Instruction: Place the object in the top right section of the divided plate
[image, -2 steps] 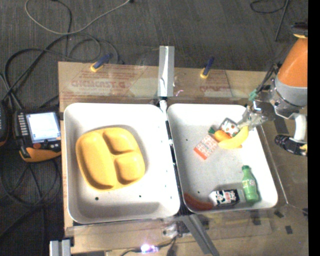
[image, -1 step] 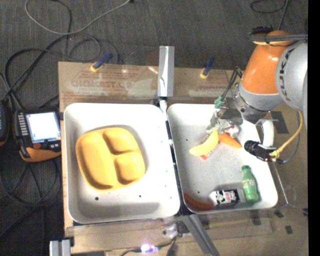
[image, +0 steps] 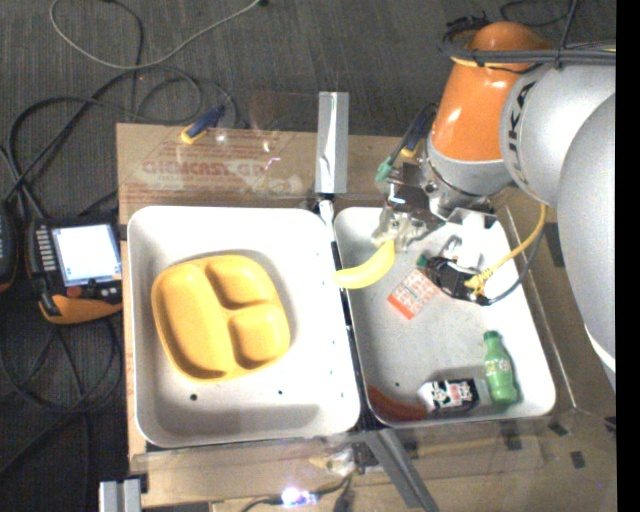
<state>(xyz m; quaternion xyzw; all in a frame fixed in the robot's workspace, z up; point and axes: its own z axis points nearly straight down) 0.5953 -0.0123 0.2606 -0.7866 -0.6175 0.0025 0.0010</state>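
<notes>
Banana held over the seam between the two bins.

One yellow banana (image: 365, 270) hangs with its long axis slanting from upper right down to lower left, its upper end pinched between the fingers of the gripper (image: 392, 232), its free tip pointing toward the left bin (image: 150, 390). One yellow divided plate (image: 222, 316) lies there. The right bin (image: 530, 390) holds one green bottle (image: 499, 368), one red-and-white packet (image: 411, 296) and one dark carton (image: 449, 395). The arm (image: 480, 110) reaches in from the upper right, wrist angled down.

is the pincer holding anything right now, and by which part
Yes: the pincer holds the yellow banana by its upper right end; the rest of the fruit hangs toward the divider between the bins.
</notes>
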